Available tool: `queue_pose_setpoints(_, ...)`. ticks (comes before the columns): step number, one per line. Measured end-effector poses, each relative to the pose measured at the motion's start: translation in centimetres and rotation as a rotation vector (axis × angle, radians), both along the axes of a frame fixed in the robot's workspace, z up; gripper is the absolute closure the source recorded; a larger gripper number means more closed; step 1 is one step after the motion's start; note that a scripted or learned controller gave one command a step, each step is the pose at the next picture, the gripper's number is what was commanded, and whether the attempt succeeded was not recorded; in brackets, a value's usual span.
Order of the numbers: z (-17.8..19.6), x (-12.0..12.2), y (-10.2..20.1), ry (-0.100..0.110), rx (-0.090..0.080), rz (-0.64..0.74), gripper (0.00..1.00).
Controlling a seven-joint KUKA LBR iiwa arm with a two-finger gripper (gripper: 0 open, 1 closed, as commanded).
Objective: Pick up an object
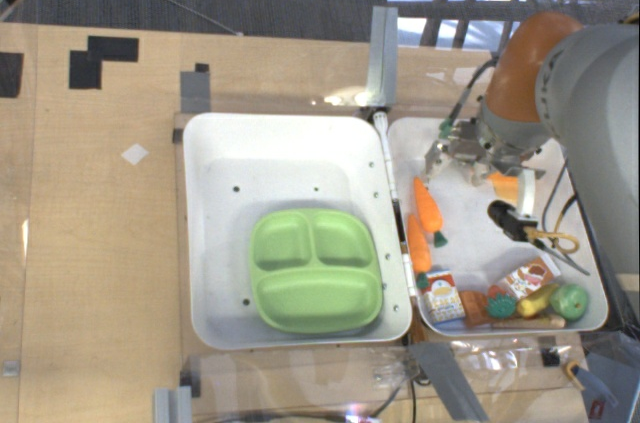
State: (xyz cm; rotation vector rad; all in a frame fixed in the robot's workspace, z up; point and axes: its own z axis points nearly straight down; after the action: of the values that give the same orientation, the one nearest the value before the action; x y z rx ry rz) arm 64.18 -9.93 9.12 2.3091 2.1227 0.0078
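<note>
- Approach step, by my reading: gripper hovers over the far end of the right bin, with no object seen in it. I cannot tell whether it is spread or pressed together.
- Candidates all lie in the right bin. Far carrot and near carrot run along its left wall; carton and apple sit at its near edge.
- Left bin holds 1 plate.
- Next move probably calls for shifting near-left over the far carrot, aligning across its width, then descending.
</note>
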Motion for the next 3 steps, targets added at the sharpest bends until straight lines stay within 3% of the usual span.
queue_pose_setpoints(1, -0.1, -2.6, 0.3, -0.007, -0.001, 0.069, 0.00)
queue_pose_setpoints(2, 0.0, -5.2, 1.4, -0.009, -0.001, 0.054, 0.00)
queue_pose_setpoints(3, 1.3, -4.9, 1.6, -0.017, 0.001, 0.055, 1.00)
